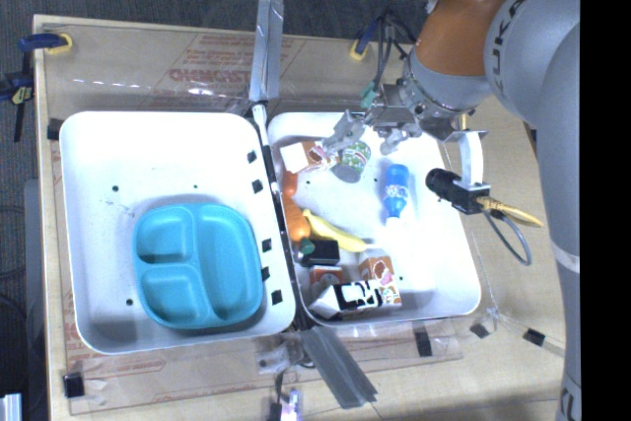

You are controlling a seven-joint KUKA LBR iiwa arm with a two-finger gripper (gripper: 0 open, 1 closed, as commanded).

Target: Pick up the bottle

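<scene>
Gripper (367, 135) seemingly above bottle (395, 191)

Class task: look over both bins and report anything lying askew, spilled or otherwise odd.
Nothing looks spilled or broken. The blue bottle lies on its side in the right bin, not upright. The other items there, including a banana, are heaped against the left wall. The blue tray sits skewed in the left bin.

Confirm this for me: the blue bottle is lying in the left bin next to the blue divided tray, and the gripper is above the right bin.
Not quite. The camera view shows the blue bottle lying in the right bin, not the left one. The blue divided tray sits in the left bin without it. The rest stands: the gripper is above the right bin.
</scene>
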